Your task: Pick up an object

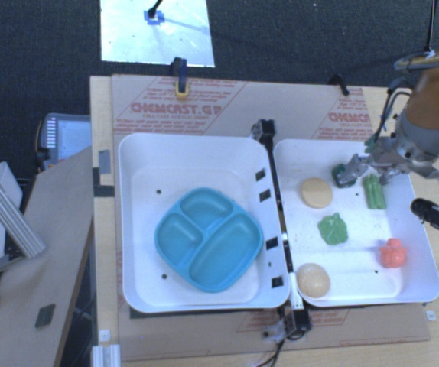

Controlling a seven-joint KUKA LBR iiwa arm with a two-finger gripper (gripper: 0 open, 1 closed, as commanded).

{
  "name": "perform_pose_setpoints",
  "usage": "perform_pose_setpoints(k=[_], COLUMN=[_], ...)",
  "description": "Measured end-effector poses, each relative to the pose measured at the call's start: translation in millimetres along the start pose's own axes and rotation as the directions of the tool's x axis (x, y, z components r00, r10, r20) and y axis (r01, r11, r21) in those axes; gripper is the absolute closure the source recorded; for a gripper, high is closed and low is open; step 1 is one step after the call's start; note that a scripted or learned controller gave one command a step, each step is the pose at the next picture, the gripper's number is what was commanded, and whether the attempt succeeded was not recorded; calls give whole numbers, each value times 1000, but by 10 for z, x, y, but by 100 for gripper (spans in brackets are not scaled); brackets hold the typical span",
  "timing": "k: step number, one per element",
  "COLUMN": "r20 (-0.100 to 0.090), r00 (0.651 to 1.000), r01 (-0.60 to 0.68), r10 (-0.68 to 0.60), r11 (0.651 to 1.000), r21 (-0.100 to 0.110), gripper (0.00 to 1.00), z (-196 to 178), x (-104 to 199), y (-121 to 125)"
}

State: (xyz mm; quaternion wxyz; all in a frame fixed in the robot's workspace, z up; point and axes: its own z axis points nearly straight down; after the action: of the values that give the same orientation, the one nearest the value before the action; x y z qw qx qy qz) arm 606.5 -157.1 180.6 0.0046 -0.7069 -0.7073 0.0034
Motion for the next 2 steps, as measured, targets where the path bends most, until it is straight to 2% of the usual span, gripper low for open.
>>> perform_pose_setpoints(k=[1,2], r20=[2,2], r00=[1000,1000], r01=[2,2], r10=[-2,-2], r11=[1000,1000], r21=[-13,-10], gripper=[0,0], z=[-75,491], x=[2,-32], y=[31,121])
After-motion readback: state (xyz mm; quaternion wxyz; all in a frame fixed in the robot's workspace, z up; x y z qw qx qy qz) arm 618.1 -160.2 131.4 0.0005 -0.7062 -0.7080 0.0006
